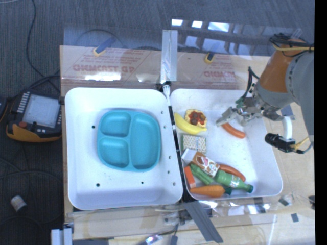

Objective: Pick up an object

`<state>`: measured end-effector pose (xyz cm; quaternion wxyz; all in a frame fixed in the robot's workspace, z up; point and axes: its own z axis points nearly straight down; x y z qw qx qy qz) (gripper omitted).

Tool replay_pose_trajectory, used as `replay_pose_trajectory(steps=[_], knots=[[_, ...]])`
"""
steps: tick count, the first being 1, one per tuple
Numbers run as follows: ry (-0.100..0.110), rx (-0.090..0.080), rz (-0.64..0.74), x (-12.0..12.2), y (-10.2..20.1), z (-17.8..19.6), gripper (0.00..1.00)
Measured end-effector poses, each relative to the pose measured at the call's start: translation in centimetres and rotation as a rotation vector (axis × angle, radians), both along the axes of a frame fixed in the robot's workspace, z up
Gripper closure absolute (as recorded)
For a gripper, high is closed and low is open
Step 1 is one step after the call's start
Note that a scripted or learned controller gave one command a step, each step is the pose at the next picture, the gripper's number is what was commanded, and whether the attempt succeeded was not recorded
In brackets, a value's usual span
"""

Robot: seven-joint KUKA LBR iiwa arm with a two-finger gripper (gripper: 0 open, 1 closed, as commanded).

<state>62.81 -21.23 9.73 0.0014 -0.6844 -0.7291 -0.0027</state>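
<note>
Sausage [234,130], orange-red and short, lies on the white floor of the right bin [265,157], just below and slightly right of the gripper [228,116]. It does not touch the fingers and is not held. The gripper hangs low over the upper part of that bin, its two fingers spread apart with nothing between them; one thin grey finger [223,118] points left and down toward the bin floor. The arm [278,78] comes in from the right, its orange band above the wrist standing up and to the right of the gripper.

Left of the gripper, near the bin's inner wall, sits a banana [185,126] with a small pizza slice [196,117] resting against its upper side. Below and left of the gripper lies a checkered cracker packet [194,143]. Farther below, toward the bin's near edge, other toys crowd together: a green bottle [230,180] lying on its side, a carrot [208,191] just beneath it, a second sausage [232,171] just above the bottle, and a small printed box [206,164] touching the bottle's left end.

Well to the left of the gripper, beyond the wall between the bins, the left bin [82,188] holds a blue divided tray [129,139] lying flat near its middle. Far left, off the bench, a handheld pendant [33,117] rests on the dark carpet.
</note>
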Motion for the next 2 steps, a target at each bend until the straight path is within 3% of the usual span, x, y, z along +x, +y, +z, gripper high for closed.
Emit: replay_pose_trajectory(steps=[1,2], knots=[[0.009,-0.002,0.001,-0.2,0.0,0.5,1.0],[0.009,-0.007,-0.233,-5.4,-0.1,9.1,1.0]])
